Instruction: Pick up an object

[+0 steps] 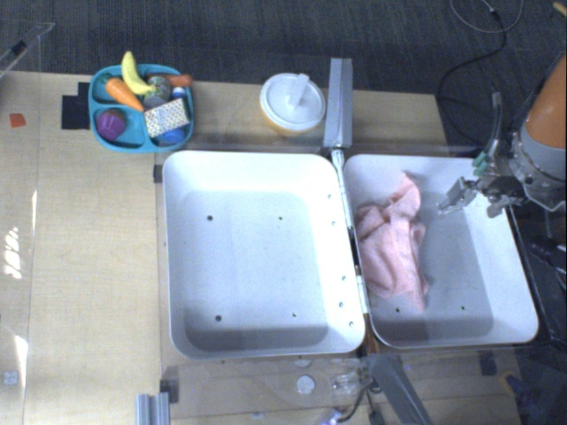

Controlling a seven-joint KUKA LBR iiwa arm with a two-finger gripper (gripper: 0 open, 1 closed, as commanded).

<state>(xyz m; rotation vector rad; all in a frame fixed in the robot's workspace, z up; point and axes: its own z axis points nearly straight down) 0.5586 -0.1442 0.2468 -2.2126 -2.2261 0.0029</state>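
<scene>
A crumpled pink cloth [392, 243] lies along the left side of the right white bin [478, 326], running from near the bin's back wall toward its front. My gripper [472, 198] hangs over the right bin's back right part, to the right of the cloth and apart from it. Its two fingers [454, 197] stand spread, open, with nothing between them. The grey arm with its orange band comes in from the right edge.
The left white bin [257, 264] sits beside the right one, a metal divider [337, 104] between them at the back. Behind the bins stand a blue tray [140, 106] of toy food and a white lidded cup [292, 103]. A black cable loops at the back right.
</scene>
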